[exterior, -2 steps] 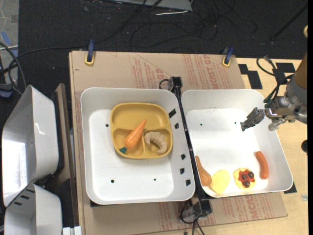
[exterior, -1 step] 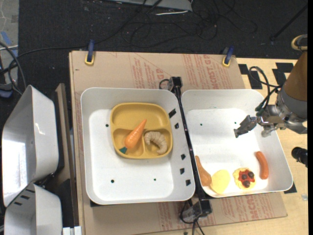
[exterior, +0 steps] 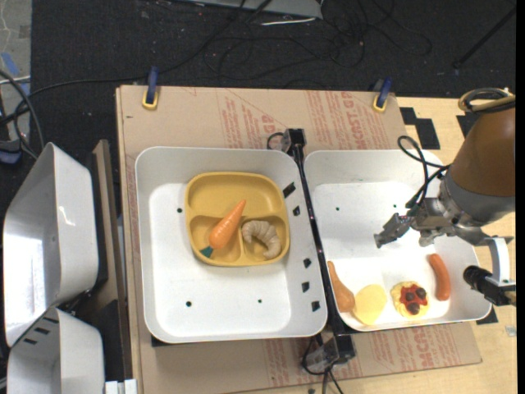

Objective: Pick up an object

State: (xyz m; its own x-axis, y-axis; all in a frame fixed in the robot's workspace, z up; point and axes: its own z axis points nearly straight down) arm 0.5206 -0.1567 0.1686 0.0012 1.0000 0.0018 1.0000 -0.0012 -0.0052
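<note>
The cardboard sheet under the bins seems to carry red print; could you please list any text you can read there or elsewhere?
Red lettering on the cardboard sheet, upper part: upside down and too blurred to read.
Red lettering along its front edge: also too blurred to read.
No readable text on the white bins, yellow plate or arm.

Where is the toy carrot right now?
The carrot lies in the yellow divided plate in the left bin, just left of the shrimp.
</note>
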